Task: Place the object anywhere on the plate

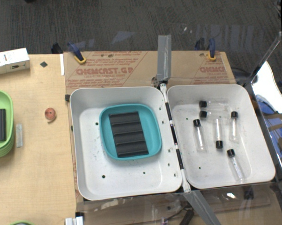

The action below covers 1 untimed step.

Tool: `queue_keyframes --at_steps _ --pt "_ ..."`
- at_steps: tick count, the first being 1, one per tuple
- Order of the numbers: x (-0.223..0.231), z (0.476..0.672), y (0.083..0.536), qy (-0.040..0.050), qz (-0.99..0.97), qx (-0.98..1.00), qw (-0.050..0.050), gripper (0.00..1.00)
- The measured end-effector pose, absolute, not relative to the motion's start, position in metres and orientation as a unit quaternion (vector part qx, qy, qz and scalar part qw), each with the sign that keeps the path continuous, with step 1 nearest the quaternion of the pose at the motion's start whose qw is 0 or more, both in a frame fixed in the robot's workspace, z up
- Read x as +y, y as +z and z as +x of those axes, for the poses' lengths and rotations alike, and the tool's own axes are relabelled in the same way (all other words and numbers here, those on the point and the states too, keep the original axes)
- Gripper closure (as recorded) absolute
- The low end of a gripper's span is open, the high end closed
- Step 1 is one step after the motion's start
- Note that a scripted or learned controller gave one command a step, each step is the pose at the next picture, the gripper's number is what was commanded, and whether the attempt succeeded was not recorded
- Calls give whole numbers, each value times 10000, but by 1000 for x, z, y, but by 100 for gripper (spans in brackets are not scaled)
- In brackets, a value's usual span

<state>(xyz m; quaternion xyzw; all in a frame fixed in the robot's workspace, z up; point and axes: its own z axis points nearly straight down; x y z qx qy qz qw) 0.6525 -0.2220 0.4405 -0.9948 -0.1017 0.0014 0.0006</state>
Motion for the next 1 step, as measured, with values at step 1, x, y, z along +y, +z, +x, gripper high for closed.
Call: queue_keyframes --at_steps 1 --pt "-222 653 441 13 -9948 -1015 5 0"
